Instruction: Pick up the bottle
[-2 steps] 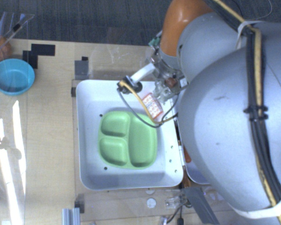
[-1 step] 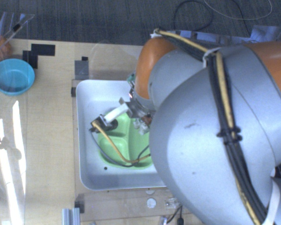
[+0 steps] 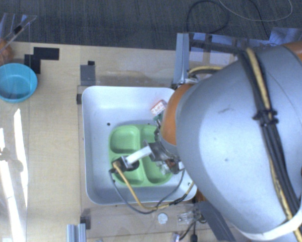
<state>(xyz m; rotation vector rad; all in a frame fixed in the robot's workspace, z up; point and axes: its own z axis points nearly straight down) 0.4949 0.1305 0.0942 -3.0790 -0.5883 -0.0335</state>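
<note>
In the left white bin (image 3: 98, 135) lies a green divided tray (image 3: 128, 140). My gripper (image 3: 163, 161) hangs low over the tray's right side, mostly covered by the grey arm (image 3: 241, 145) and its orange band (image 3: 173, 120). A small white and red object (image 3: 158, 107) peeks out at the arm's edge near the bin's back right. I cannot tell whether it is the bottle. The arm hides whatever lies under the wrist.
The arm's bulk covers the right bin. A blue bowl (image 3: 14, 82) stands on the wooden bench at the far left, with a black L-shaped block (image 3: 42, 54) behind it. Metal brackets (image 3: 87, 73) sit at the bin's corners.
</note>
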